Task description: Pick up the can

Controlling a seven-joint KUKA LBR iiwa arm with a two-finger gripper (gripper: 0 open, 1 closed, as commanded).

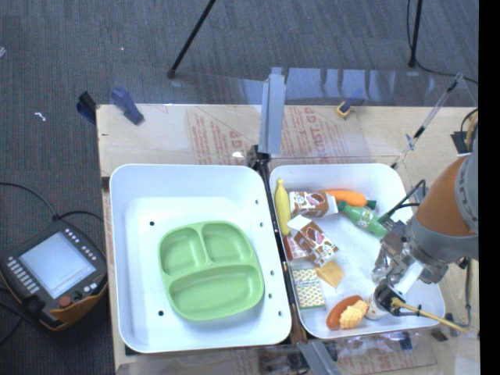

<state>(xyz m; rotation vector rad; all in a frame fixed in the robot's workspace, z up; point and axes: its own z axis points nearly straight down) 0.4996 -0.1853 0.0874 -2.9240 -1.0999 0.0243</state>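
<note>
Where the claw hangs low in the right bin, near its front right corner, its opening is masked by its own metal and cable, so wide or narrow cannot be told. What is taken for the can, a small pale rounded form, is seen just below the claw, half hidden, beside an orange dish holding bumpy yellow corn. Further out, a waxy cheese wedge, a slim green bottle and a printed carton are crowded together. Bare white floor is left toward the right wall. A moulded green tray is centred in the left bin.
</note>
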